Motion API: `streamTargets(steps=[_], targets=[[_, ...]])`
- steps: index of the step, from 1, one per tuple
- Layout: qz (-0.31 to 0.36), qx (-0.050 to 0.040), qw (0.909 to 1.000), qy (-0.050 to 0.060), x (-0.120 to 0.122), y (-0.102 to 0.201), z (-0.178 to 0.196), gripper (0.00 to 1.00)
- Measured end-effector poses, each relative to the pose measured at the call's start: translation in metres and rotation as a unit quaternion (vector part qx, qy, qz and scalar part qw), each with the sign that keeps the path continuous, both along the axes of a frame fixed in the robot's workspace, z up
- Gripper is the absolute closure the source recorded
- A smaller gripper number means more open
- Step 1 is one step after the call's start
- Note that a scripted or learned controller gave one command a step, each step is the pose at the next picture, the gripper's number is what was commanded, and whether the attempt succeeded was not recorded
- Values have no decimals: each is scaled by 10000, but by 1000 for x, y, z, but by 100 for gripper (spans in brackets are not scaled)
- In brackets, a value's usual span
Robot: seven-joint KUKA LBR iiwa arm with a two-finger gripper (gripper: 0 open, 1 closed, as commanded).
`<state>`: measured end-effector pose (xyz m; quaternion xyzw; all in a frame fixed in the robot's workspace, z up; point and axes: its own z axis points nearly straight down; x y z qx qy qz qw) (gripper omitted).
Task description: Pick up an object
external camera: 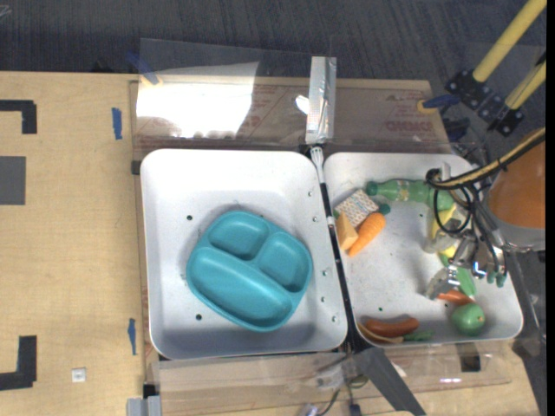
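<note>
I take the small red-orange toy [453, 297] under the gripper [451, 282] as my target; it lies on the floor of the right bin [390, 258], near its right wall, just beside a green ball [469, 318]. It looks like light, hard plastic, smooth and likely slippery, so I would pinch across its narrow middle. Whether the gripper is wide or narrow I cannot tell. A carrot [365, 232] lies further left. Faint red print on the board behind the bins is unreadable.
</note>
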<state>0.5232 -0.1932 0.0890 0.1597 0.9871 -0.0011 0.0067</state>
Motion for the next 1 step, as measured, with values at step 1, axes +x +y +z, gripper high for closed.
streamTargets(steps=[1], targets=[[-2, -6, 10000, -44, 2, 1, 12, 100]])
